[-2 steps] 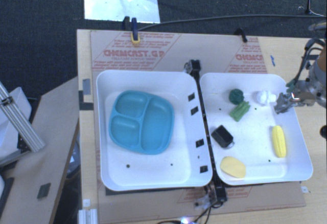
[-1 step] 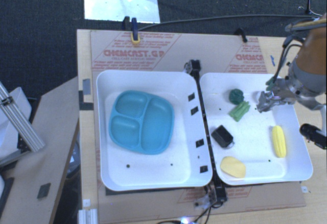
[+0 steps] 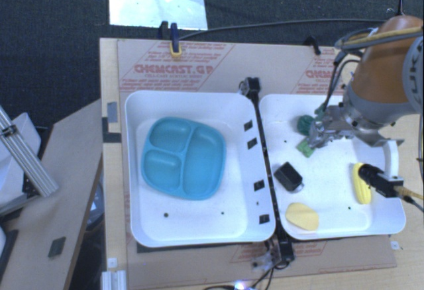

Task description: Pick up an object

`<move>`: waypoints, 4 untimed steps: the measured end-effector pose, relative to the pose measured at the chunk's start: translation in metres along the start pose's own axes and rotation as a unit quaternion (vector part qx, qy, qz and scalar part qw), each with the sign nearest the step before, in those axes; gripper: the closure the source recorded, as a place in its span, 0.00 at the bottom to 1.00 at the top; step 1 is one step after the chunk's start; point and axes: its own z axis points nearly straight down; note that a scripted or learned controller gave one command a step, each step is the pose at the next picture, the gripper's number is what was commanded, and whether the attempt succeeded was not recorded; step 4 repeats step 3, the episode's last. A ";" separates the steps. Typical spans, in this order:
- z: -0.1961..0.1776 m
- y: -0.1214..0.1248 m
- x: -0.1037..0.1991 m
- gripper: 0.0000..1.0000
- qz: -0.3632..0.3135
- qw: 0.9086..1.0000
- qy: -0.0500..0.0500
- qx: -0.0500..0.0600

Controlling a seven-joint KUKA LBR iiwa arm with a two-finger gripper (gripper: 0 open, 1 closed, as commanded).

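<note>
Reaching in from three o'clock, the gripper (image 3: 320, 131) is seen low in the right bin (image 3: 397, 219), toward that bin's upper middle. Whether anything is pinched cannot be told; the metal tip is blurred against a green object (image 3: 305, 126).

The green object is dark teal with a lighter green piece (image 3: 305, 147) just below it, and its shape is too small to be made out. It lies at the gripper's nine o'clock, touching or just beside the tip.

A black block (image 3: 289, 177) is set at the gripper's seven o'clock, near the dividing wall (image 3: 261, 149) between the bins. A yellow lump (image 3: 303, 216) is found at six o'clock, close to the near rim. A yellow banana-like piece (image 3: 362, 183) lies at five o'clock, just beside a black fitting (image 3: 379, 181) on the arm.

Bare white floor is left in the middle of the right bin, between the black block and the banana-like piece.

A blue plate (image 3: 183, 157) with three compartments is held in the left bin (image 3: 199, 232), well apart from the gripper at nine o'clock.
</note>
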 end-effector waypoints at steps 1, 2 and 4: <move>-0.006 -0.009 0.054 1.00 0.000 1.000 0.000 0.000; 0.009 -0.010 0.110 1.00 0.000 1.000 0.000 0.001; 0.004 -0.024 0.167 1.00 -0.001 1.000 0.000 0.000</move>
